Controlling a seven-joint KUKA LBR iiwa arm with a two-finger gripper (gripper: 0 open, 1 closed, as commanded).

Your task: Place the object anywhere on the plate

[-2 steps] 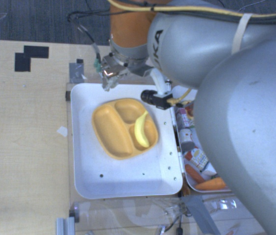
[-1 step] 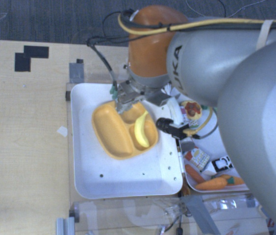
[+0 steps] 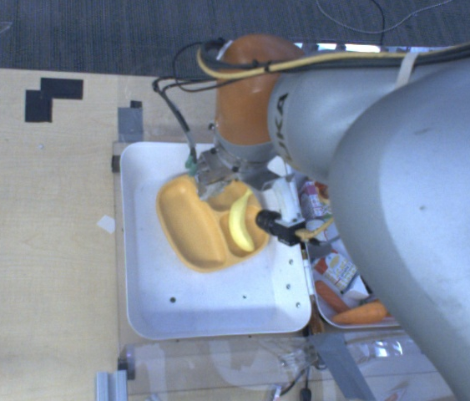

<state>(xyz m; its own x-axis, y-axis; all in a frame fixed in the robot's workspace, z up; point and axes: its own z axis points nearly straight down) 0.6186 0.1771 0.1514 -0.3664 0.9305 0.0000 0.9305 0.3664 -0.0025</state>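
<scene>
My big round grey metal arm [image 3: 401, 190] is smooth and shiny. Near the end it wears a fat orange band [image 3: 247, 90]. A thin yellow cable [image 3: 318, 55] and a thin black cable [image 3: 174, 111] run along me. Dark letters [image 3: 281, 122] mark my side.

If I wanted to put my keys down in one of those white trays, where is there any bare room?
The left white bin has bare floor in front of the yellow plate, toward its near rim, and a strip along its left wall. The plate already carries a banana, with the claw just above. The right bin is crowded with small items beneath the arm.
</scene>
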